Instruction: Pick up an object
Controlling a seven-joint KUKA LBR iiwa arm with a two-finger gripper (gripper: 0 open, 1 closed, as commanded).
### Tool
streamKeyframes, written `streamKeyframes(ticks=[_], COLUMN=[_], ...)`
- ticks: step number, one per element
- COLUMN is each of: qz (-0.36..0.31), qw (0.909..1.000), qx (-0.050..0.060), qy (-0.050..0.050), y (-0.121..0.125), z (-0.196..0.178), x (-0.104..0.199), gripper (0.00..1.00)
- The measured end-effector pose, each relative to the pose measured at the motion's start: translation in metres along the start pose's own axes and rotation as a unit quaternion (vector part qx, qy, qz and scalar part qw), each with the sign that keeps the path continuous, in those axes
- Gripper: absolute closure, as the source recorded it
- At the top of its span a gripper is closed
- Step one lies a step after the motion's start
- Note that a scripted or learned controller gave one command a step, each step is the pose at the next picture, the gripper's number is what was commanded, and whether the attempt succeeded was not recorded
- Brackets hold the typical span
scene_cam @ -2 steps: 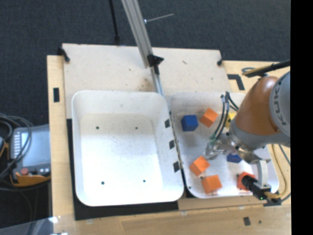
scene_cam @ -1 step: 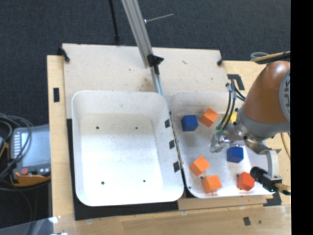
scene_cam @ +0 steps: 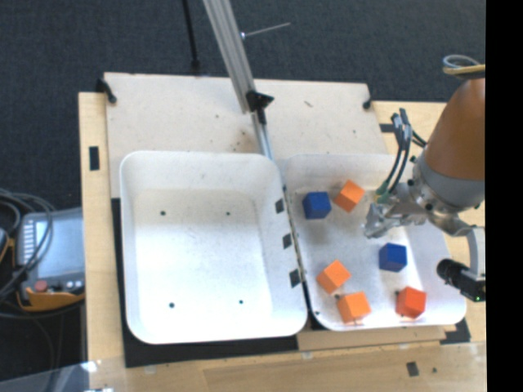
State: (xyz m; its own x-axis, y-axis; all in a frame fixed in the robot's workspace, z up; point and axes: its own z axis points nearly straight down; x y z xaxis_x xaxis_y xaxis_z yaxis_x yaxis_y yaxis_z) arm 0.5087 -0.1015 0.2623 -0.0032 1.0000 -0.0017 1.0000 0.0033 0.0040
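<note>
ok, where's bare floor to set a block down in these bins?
Left bin: whole floor bare. Right bin is crowded: blue cube and orange cube at the back, gripper mid-bin, four more cubes in front. Small bare patch between blue cube and front-left orange cube.

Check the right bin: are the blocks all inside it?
Yes. All six blocks, like the blue one, lie within the right bin; none sits on the rim.
</note>
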Motion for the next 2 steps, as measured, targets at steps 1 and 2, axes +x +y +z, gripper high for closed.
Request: streamKeyframes(ticks=[1, 2], qz=[-0.001, -0.002], qw=[1.0, 1.0], qx=[0.0, 0.001], qy=[0.001, 0.001], y=[0.001, 0.019], z=[-0.023, -0.026], x=[-0.001, 0.049], gripper=[1.0, 1.0])
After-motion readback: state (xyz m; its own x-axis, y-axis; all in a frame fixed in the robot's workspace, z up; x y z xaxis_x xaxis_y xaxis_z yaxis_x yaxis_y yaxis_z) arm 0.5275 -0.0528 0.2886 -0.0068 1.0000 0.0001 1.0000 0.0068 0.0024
